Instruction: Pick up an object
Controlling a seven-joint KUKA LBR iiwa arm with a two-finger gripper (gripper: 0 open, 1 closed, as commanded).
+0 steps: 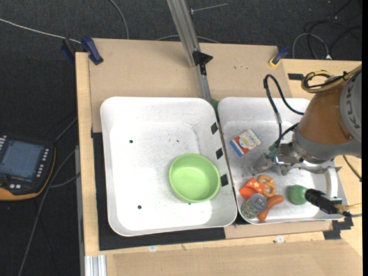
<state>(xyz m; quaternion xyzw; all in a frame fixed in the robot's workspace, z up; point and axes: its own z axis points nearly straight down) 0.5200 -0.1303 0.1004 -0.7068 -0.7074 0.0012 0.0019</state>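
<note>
Dark carpet and loose cables surround a wooden bench that carries two white bins: a left bin and a right bin. Taking the orange pretzel toy as the landmark, the gripper hangs just above and to its right, low over the bin floor; whether it is parted or closed I cannot tell, and nothing is seen in it. To do this step well, the arm should probably centre over one item before descending, since the pile is tight. Counted: one small red, white and blue carton well above the pretzel, one green ball to its right, one grey round piece and one orange carrot-like stick just below it, and one green bowl far to its left, in the left bin.
</note>
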